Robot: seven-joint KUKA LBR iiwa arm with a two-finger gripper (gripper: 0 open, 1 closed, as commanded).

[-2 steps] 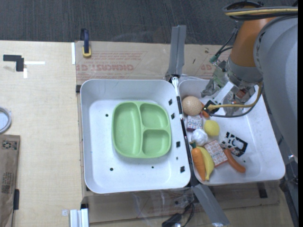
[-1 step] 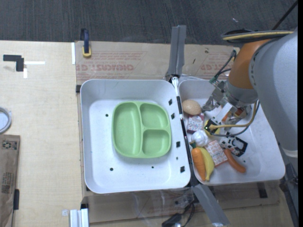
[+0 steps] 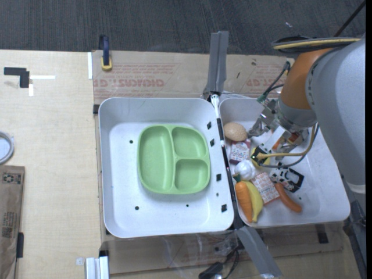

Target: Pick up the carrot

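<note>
The orange carrot (image 3: 244,199) lies in the front left corner of the right bin (image 3: 325,173), against the dividing wall. A yellow banana (image 3: 255,200) rests along its right side. My gripper (image 3: 272,156) hangs over the middle of that bin, reaching down from the orange-banded wrist (image 3: 297,92). It is behind and to the right of the carrot, apart from it. Cables and the gripper body hide what lies directly beneath it.
Around the carrot are a white lump (image 3: 244,169), a beige rounded item (image 3: 235,131), two printed packets (image 3: 267,188) and a red-orange sausage-like piece (image 3: 289,197). The left bin (image 3: 116,173) holds a green divided plate (image 3: 173,158).
</note>
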